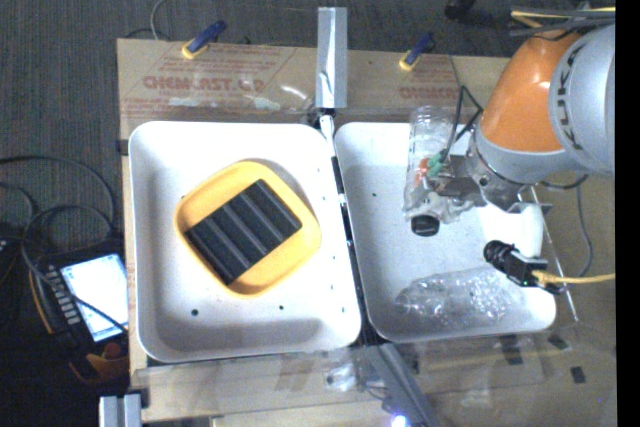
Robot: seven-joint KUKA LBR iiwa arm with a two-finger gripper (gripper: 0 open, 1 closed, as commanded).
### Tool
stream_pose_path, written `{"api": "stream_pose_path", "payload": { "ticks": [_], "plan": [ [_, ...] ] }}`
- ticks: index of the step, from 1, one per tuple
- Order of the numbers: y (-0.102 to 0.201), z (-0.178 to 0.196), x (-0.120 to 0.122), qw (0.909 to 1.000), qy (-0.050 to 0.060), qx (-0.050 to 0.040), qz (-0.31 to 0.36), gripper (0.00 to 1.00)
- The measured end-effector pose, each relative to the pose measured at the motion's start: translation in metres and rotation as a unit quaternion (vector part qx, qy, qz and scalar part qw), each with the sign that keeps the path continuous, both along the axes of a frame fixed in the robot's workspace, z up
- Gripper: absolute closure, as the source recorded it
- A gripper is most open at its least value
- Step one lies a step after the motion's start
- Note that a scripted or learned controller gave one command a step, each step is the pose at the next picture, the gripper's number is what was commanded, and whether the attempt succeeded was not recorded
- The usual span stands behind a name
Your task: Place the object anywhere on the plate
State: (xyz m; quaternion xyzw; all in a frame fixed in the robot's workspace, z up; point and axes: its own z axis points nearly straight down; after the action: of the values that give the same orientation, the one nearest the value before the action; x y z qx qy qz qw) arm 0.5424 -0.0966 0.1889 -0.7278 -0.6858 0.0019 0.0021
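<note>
Landmark: yellow plate [249,227] with a dark ribbed centre, lying tilted in the left bin [150,315].
Object: clear plastic bottle [427,160], upright in the right bin [380,245], well to the right of the plate; likely awaiting pickup.
Gripper [452,187]: just beside the bottle's right side, poised for a side grasp; grip state cannot be told.
Other item: crumpled clear wrap [458,295], right of the plate, nearer the front.
Count: bins 2; plates 1; bottles 1; wraps 1; blue clamps 2 [203,38].

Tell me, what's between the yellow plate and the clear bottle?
In the camera view, between the yellow plate and the clear bottle lie the bins' two white rims meeting, then bare white floor of the right bin.
</note>
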Motion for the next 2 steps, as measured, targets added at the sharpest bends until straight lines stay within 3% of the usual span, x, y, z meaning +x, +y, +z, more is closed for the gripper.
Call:
{"api": "stream_pose_path", "payload": {
  "ticks": [1,2],
  "plan": [
    [0.001,0.007,-0.032,0.9829,0.000,-0.0015,-0.184,1.00],
    [-0.040,0.000,0.019,0.9647,0.001,-0.0032,-0.263,1.00]
  ]
}}
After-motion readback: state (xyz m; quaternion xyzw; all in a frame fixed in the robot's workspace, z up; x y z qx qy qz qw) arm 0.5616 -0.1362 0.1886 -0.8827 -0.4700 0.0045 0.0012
